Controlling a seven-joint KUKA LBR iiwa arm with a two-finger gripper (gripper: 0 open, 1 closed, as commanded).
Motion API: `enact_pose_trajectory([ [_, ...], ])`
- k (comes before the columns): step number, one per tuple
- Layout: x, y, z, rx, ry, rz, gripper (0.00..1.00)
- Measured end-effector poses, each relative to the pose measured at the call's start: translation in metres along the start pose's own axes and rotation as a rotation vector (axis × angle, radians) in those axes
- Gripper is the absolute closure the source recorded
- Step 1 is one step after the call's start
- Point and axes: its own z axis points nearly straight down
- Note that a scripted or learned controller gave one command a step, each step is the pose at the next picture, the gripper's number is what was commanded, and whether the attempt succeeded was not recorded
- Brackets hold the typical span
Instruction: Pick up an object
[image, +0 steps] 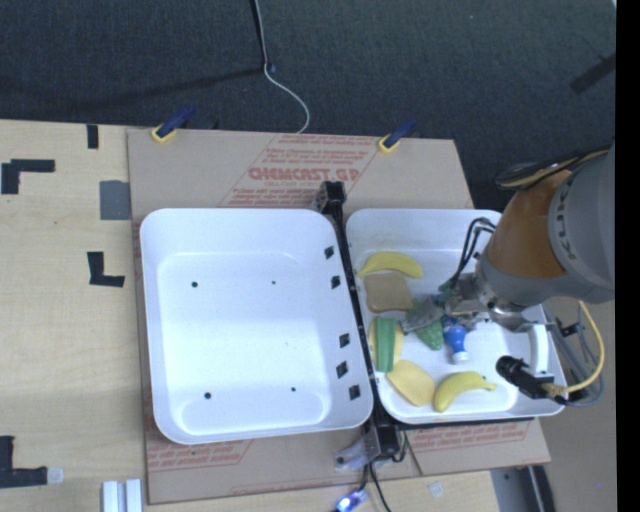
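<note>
- Hand (447, 312) is down inside the right bin (480, 222), low among the toys near the bin's middle; from where I stand I cannot tell how far it is open or whether it has hold of anything.
- Left bin (160, 300) sits beside it on a cardboard sheet (300, 170) laid over the table (60, 300).
- Against the divider in the right bin stands a green and yellow piece (384, 343), with a brown slab (388, 292) just above it.
- Nearer the far wall lies a yellow banana (391, 264), curved.
- Toward the near wall rests a pale yellow wedge (410, 382), and just right of it a second banana (460, 388).
- Right at the hand lie a dark green object (430, 333) and a small blue and white item (457, 343), both close beneath the wrist; whether the hand touches either, I cannot tell.
</note>
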Motion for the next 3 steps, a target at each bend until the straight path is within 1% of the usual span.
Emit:
enact_pose_trajectory([
  [1, -0.001, 0.003, -0.018, -0.01, -0.003, -0.001, 1.0],
  [2, 0.066, 0.027, -0.03, -0.015, -0.004, -0.006, 1.0],
  [3, 0.147, 0.048, -0.103, -0.016, 0.0, -0.011, 1.0],
])
